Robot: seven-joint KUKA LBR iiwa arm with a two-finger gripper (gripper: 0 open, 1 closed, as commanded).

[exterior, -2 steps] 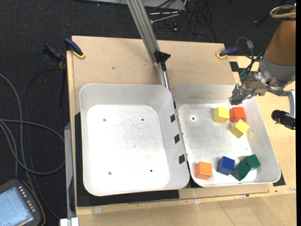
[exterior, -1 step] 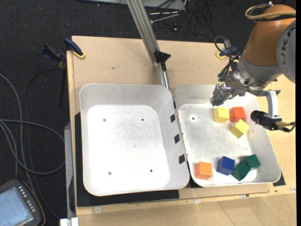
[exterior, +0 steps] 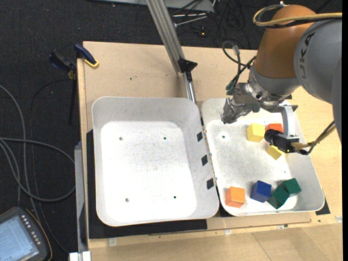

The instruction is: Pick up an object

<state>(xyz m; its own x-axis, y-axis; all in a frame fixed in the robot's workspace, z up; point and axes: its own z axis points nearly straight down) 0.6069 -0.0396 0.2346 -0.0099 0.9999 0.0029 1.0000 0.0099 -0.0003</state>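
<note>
Camera view: gripper [exterior: 234, 113] hangs over upper-left of right bin [exterior: 228, 162] — nothing between fingers; open or shut, can't tell. Nearest pick: yellow cube [exterior: 255, 132], just right of gripper, flat on bin floor. Orange cube [exterior: 235, 196], blue cube [exterior: 261, 191], green blocks [exterior: 285, 192] near front rim. Judgement: cube looks small, rigid, light, likely smooth-faced — grab across two opposite flat faces, mid-height, jaws square to sides.

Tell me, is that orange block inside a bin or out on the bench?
Inside. The orange block rests on the right bin's white floor near its front edge.
</note>
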